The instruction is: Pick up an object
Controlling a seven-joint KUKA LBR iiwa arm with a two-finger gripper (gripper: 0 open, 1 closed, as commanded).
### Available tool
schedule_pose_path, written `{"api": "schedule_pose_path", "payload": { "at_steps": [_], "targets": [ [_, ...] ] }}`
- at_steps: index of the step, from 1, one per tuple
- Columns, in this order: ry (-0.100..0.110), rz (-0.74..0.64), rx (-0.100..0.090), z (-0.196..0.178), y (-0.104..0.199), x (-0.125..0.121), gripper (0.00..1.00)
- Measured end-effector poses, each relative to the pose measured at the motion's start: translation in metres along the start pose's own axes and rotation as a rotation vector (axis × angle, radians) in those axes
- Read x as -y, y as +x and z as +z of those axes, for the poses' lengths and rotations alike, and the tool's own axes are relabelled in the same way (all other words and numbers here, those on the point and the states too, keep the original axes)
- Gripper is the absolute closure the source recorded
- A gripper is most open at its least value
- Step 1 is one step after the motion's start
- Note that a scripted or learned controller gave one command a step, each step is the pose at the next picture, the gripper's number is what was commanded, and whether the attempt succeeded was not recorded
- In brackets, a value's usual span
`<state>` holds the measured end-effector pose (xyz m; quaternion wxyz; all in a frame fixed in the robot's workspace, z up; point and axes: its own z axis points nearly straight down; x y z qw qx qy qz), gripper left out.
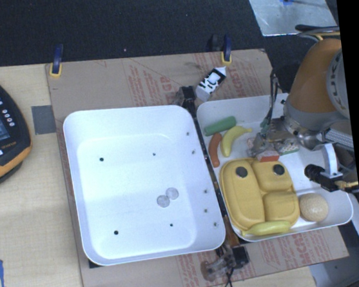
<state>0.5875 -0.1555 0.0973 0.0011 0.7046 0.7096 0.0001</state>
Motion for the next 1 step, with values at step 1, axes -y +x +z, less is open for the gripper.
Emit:
{"api": "schedule_pose_path", "payload": {
  "at_steps": [1],
  "targets": [
    [0.004, 0.001, -0.002, -0.0951, 0.1014, 0.0118, 1.00]
  ]
}}
